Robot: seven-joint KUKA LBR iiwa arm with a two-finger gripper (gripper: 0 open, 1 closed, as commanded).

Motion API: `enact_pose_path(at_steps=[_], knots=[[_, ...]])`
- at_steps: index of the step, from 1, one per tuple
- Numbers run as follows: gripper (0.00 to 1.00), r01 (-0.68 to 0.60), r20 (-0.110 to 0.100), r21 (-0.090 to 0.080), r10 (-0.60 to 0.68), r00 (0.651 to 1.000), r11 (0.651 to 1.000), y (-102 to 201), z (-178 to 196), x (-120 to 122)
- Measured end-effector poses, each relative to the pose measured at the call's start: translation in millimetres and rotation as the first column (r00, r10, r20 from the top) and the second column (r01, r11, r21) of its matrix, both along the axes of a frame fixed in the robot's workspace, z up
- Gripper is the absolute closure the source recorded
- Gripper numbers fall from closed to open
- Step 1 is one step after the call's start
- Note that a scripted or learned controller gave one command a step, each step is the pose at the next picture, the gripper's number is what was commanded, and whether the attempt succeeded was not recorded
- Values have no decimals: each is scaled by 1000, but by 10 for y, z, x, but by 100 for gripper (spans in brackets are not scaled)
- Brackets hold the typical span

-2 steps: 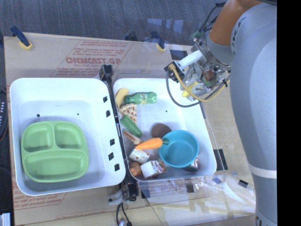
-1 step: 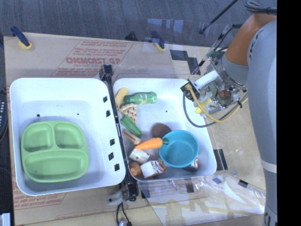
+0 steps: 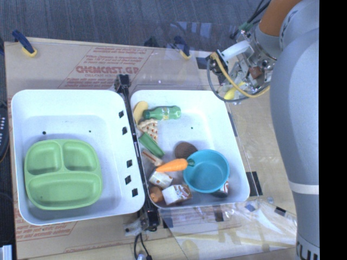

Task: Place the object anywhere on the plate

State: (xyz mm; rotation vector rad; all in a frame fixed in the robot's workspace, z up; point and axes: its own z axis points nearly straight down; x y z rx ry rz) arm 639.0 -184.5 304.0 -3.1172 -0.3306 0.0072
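Note:
A light green divided plate point(image 3: 63, 173) lies in the left white bin point(image 3: 32, 107) with nothing on it. In the right bin point(image 3: 217, 112) sit a blue bowl point(image 3: 206, 170), an orange carrot point(image 3: 172, 166), a green bottle point(image 3: 162, 112), a banana point(image 3: 140, 110), a dark green vegetable point(image 3: 150, 144), a brown round item point(image 3: 185, 149) and small cartons point(image 3: 171, 194). My gripper point(image 3: 248, 73) hangs above the bench just past the right bin's far right corner, wrapped in yellow cable, away from all the objects.
The grey arm point(image 3: 295, 102) fills the right side and overhangs the bench beside the right bin. A black divider point(image 3: 130, 145) separates the two bins. Blue clamps point(image 3: 24, 43) hold the cardboard sheet at the far edge.

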Motion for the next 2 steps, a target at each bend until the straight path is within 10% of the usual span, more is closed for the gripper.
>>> enact_pose_path(at_steps=[1,2], knots=[[100,-31,-15,2,31,999,1000,-6,-977,-403],[100,-3,-13,1,3,1000,1000,357,-1661,-247]])
